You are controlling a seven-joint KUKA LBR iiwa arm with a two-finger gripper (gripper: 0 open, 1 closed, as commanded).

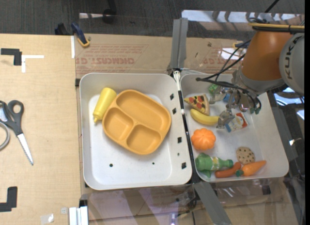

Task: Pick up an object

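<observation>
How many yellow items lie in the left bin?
2: a yellow mustard bottle at the left, touching the divided yellow tray in the middle. Anything beneath the tray would be hidden.

Left bin: divided tray, bottle touching its left edge. Right bin: my gripper over the banana; pizza slice behind, pumpkin in front.

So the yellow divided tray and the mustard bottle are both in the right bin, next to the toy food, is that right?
Not quite. The camera view shows the yellow divided tray and the mustard bottle in the left bin; the toy food lies in the right bin.
</observation>
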